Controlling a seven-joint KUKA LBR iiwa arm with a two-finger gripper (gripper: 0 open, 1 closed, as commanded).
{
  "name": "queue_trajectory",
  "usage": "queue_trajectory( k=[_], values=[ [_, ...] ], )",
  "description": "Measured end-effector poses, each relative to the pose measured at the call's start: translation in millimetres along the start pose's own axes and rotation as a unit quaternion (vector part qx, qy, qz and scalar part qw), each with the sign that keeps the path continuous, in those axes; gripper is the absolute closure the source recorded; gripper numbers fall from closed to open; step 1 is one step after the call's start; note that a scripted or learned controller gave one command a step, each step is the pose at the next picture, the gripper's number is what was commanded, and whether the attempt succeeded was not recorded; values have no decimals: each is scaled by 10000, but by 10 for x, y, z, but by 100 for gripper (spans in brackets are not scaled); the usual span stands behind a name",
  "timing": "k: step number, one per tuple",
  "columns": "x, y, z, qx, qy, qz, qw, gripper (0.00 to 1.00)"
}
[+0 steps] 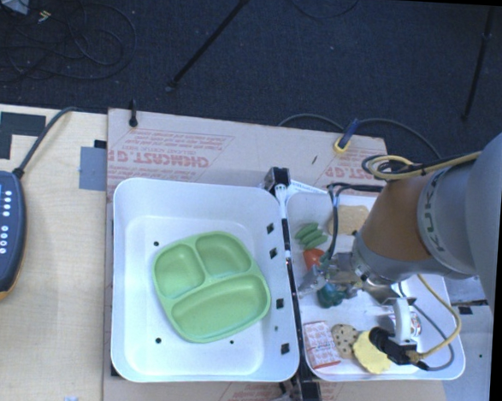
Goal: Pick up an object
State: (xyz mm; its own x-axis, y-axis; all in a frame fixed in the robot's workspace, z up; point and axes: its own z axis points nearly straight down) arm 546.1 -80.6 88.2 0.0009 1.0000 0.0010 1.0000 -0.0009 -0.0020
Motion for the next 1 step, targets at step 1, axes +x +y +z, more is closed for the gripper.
queue_trajectory(
  k=[1],
  values=[
    [-7, 14, -107, 4, 12, 18, 10000, 100]
  ],
)
